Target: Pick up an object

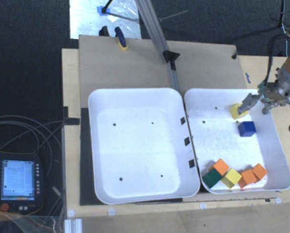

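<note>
My pincer is over the right bin, one finger touching the yellow cube; can't tell if it's actually gripping it or how wide I am tbh. Blue cube sits just below, rest of the blocks piled at the near edge. Nothing's clearly lifted yet imo, so the pick's not done.

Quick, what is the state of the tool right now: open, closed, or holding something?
Tool: above the right bin, one finger touching the yellow block; open or closed cannot be told.
</note>
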Action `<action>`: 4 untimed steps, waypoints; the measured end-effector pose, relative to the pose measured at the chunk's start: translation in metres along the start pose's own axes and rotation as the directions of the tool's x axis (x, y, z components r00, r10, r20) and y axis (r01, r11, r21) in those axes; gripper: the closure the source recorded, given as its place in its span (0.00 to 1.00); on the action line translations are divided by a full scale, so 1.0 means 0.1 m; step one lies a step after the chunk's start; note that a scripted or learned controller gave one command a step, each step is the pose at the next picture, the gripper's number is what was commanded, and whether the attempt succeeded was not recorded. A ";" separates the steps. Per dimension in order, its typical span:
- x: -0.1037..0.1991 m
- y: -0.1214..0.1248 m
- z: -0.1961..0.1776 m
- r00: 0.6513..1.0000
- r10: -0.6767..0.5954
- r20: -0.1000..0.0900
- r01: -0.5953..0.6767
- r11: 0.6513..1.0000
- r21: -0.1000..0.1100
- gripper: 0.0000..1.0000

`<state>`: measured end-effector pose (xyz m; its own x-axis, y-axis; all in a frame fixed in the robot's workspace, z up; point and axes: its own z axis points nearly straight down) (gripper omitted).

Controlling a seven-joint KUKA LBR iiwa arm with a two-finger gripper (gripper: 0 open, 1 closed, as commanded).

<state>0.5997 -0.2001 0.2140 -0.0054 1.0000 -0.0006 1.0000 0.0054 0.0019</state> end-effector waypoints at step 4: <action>-0.03 0.14 0.98 1.000 -0.001 0.009 0.001 1.000 -0.018 0.00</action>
<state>0.6140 -0.2030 0.1158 -0.0059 0.9999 -0.0099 0.9998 0.0061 0.0195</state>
